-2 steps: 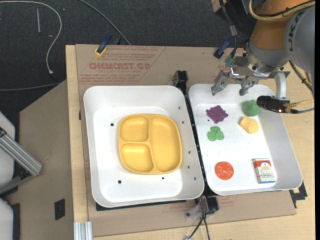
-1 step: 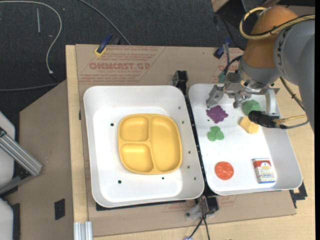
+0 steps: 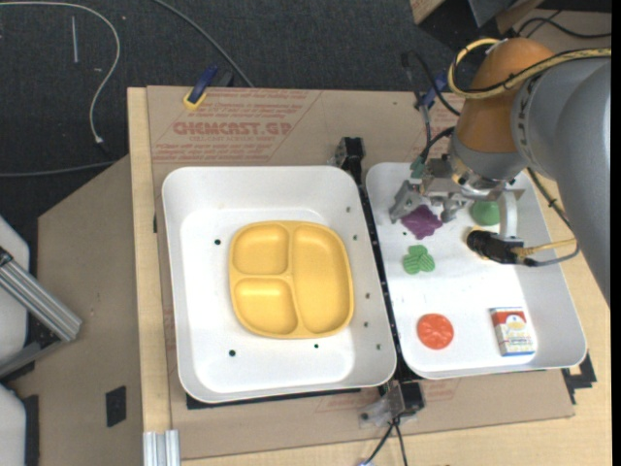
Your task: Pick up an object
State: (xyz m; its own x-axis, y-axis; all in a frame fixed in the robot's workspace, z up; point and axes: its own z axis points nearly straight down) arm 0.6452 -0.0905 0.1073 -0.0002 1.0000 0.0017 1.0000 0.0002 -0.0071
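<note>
In the camera view, you see the gripper (image 3: 427, 205) low over the far part of the right bin (image 3: 553, 304), its jaws spread around a purple object (image 3: 421, 223). Just nearer lies a green piece (image 3: 418, 259); an orange disc (image 3: 435, 331) and a small box (image 3: 511, 330) sit at the near edge. A yellow divided plate (image 3: 290, 279) rests in the left bin (image 3: 194, 202).

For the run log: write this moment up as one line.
gripper: above purple object, right bin | grasp: not confirmed | right bin also: green object, orange disc, small box | left bin: yellow tray
</note>
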